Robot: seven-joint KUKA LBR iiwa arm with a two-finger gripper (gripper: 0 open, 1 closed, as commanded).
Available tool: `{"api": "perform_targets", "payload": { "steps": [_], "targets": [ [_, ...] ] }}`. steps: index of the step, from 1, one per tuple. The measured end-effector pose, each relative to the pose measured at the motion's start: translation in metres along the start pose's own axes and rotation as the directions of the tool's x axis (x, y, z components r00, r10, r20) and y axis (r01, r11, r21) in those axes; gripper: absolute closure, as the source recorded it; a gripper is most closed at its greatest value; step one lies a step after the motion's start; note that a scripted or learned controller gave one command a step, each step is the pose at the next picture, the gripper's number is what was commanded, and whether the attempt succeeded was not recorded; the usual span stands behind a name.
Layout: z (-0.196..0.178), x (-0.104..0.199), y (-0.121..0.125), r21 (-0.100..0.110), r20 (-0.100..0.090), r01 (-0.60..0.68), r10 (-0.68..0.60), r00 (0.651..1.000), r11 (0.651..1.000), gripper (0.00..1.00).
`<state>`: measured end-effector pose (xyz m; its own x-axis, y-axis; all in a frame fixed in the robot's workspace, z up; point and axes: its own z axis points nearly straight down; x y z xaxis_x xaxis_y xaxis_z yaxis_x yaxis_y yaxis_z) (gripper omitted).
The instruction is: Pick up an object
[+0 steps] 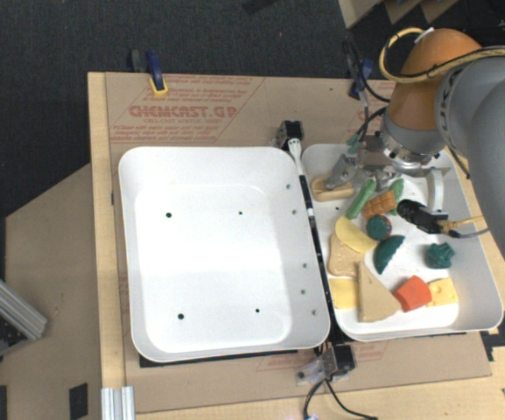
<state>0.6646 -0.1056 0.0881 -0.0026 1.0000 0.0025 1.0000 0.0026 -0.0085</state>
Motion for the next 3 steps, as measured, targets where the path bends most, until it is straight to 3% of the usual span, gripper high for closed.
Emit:
{"api": "perform_targets", "payload": {
  "steps": [1, 2, 3],
  "targets": [
    [-0.020, -0.002, 0.003, -0.012, 0.003, -0.001, 0.001, 1.000, 1.000, 1.00],
    [-0.005, -0.041, -0.041, -0.028, 0.005, -0.005, 0.005, 1.000, 1.000, 1.00],
    [-0.105, 0.027, 0.006, -0.025, 0.002, 0.006, -0.006, 1.000, 1.000, 1.00]
  ]
}}
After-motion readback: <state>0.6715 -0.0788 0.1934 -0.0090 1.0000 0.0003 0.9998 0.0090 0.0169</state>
